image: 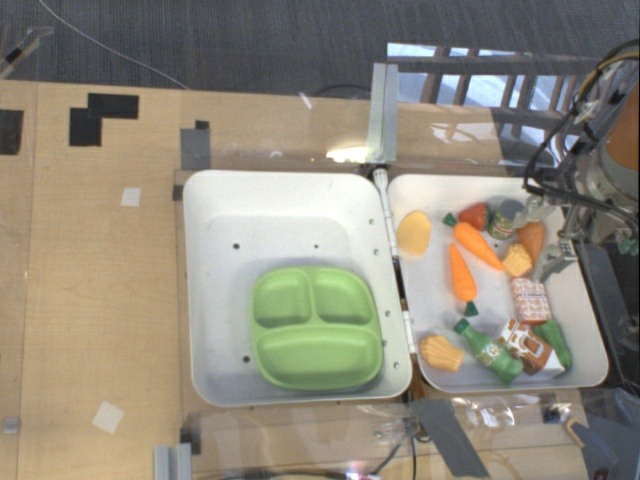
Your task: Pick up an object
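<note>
Green divided plate (317, 326) sits nearest the camera, in the left bin (215, 268), toward that bin's front edge. Everything below is placed relative to that plate.

Across the divider from the plate, the right bin (590, 363) holds the candidates. Just across from the plate's front corner: a small yellow corn piece (441, 352), lying alone. Beyond it, away from the plate: a green bottle (490, 349) touching a brown-and-white packet (527, 343). Farther back than the plate's rear edge: a yellow lemon-like piece (414, 232), well apart from the rest, and two carrots (470, 258) lying close together, one angled over toward the other.

My gripper (556, 251) is on the far side of the right bin from the plate, low over a tight cluster: a yellowish chunk (517, 260), an orange piece (533, 236), a striped packet (529, 299). The view here is cluttered with cables and glare; I cannot tell how far my fingers are spread, nor whether anything sits between them. No grasp claimed.

Judgement on the step: I am at approach, nothing lifted. The cluster is risky, since neighbours touch and a finger may land on two things. Better to centre on one piece, align fingers across its narrow side, descend straight, close, then lift slowly. The lone lemon or corn would be the cleaner target.
</note>
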Robot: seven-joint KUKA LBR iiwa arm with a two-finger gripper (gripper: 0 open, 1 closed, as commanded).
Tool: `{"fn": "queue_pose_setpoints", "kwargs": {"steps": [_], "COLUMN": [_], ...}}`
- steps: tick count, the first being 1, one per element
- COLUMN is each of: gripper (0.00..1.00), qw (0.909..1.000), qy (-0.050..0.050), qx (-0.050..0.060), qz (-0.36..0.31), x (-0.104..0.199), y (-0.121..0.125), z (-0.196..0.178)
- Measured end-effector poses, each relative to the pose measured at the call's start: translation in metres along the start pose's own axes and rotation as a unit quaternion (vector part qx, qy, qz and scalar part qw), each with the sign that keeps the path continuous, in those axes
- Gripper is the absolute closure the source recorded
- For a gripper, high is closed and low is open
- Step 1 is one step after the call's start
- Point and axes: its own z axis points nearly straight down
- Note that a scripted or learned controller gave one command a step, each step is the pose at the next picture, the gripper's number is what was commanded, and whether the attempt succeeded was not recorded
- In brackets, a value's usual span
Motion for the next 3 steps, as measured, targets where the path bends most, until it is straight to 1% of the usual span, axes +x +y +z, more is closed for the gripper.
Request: {"fn": "queue_pose_setpoints", "kwargs": {"steps": [1, 2, 3], "gripper": [0.0, 0.0, 0.0], "qw": [0.9992, 0.9995, 0.9986], "qy": [-0.002, -0.003, -0.006], "qx": [0.0, -0.001, 0.0], "qz": [-0.039, -0.031, 0.053], "x": [-0.01, -0.004, 0.031], "y": [0.029, 0.085, 0.093], "z": [0.13, 0.137, 0.136]}}
